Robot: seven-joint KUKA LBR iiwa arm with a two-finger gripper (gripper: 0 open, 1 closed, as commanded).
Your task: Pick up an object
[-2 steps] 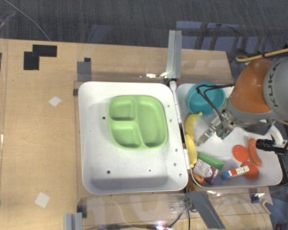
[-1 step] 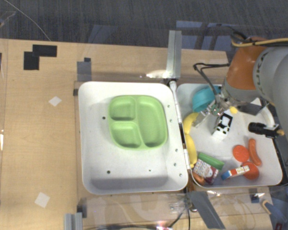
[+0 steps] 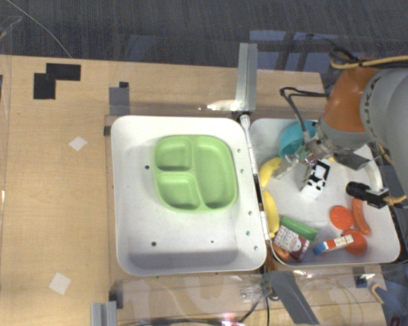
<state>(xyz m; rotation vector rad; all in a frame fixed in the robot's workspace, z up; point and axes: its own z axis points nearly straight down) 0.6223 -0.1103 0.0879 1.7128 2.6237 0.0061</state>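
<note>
**Gripper low over the banana end of the right bin**

We take the banana as our landmark. It lies along the left wall of the right bin, a long yellow curve running from near the middle of that wall down toward the front. The gripper sits just beside the banana's upper end, to its right, with a teal cup just behind it. We cannot tell how its fingers stand: the metal parts blur into the white floor of the bin, and we see nothing clearly between them.

The task names no particular thing, so we judge the banana the likeliest target, being nearest. It should be light and fairly firm, probably a plastic toy with a smooth, somewhat slippery skin. Its curve means a grip across the narrow width near the middle would sit best; a hold near the tapering tip may slide off. Its closeness to the bin wall leaves little room for a finger on that side.

Right of the banana's lower end lie a green-capped packet, a small bottle, and further right orange and red pieces. A black and white block lies just below the gripper. Left of the banana, in the other bin, rests a green divided plate.
</note>
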